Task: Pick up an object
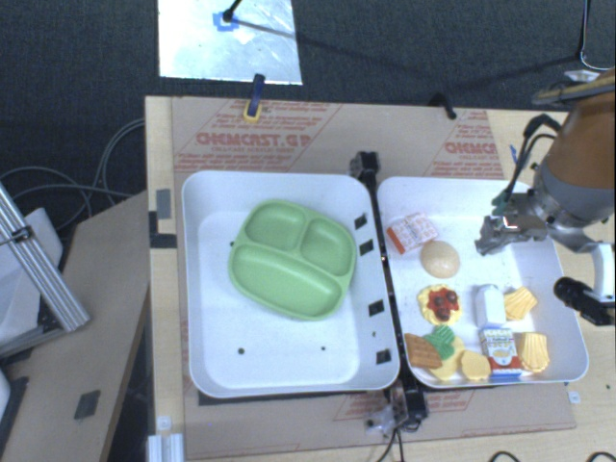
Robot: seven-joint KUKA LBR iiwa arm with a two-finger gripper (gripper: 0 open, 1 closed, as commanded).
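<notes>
The right white bin holds several small toy food items. A red-and-white packet lies at its upper left, with a beige egg-shaped piece just below it. Lower down are a yellow round piece with a red top, a white block and a yellow ridged piece. My gripper hangs over the upper right part of this bin, to the right of the beige piece and apart from it. I see nothing held in it.
The left white bin holds a green divided plate. Along the right bin's front edge lie a small carton, a green piece, a brown piece and more yellow pieces. A black divider runs between the bins.
</notes>
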